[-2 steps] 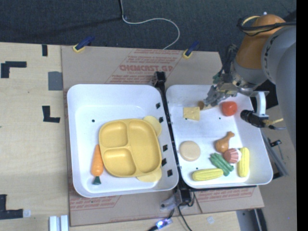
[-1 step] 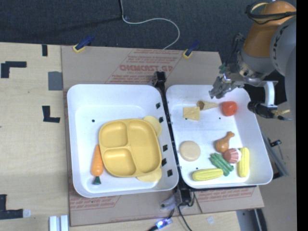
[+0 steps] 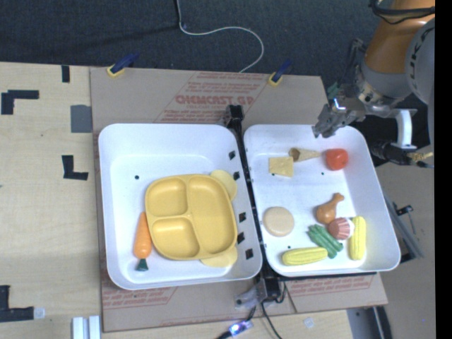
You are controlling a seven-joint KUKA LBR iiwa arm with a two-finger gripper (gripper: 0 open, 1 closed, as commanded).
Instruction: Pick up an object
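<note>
My gripper [image 3: 326, 128] hangs over the far rim of the right bin [image 3: 376, 189], up and to the left of a red tomato [image 3: 337, 159]. Nothing shows between it and the bin floor. In that bin also lie a yellow cheese wedge [image 3: 281, 166], a small cone-shaped piece [image 3: 304, 154], a round beige cookie [image 3: 278, 221], a chicken drumstick [image 3: 329, 207], green beans [image 3: 323, 239], a pink round piece [image 3: 341, 228] and two corn cobs [image 3: 305, 256] [image 3: 359, 237]. The left bin [image 3: 120, 154] holds a yellow divided plate [image 3: 191, 216] and an orange carrot [image 3: 143, 237].
Both bins rest on a cardboard sheet [image 3: 205, 94] on the wooden bench. A white cable [image 3: 226, 30] loops over the dark floor behind. The arm's orange and grey wrist [image 3: 395, 48] stands at the upper right, beyond the right bin's far corner.
</note>
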